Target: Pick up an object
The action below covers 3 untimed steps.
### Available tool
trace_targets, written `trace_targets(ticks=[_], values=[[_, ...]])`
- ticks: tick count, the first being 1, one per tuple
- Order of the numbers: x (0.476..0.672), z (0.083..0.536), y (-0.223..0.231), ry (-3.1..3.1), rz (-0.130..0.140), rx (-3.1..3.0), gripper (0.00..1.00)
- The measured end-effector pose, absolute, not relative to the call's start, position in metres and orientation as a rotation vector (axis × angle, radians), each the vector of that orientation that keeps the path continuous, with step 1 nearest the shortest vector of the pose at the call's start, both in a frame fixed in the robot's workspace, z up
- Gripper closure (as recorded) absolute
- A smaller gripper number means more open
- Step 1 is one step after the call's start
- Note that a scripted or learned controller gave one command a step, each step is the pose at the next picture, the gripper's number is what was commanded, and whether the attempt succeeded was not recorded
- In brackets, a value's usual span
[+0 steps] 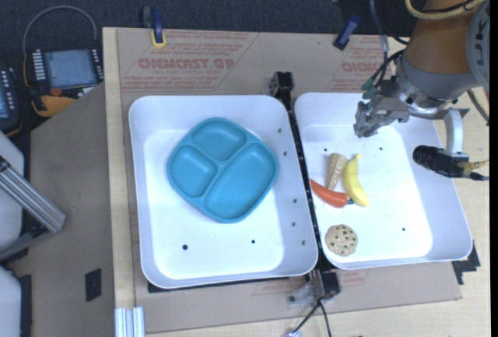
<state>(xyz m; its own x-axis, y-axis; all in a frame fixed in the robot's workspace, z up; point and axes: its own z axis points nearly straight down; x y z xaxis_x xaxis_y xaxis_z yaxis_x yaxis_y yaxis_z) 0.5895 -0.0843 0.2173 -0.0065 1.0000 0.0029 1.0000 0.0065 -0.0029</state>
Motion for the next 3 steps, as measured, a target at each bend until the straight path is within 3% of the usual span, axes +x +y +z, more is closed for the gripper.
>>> trace_targets(ticks=[3], values=[[0.579, 0.216, 0.086, -2.225, 0.002, -2.211, 1.0]])
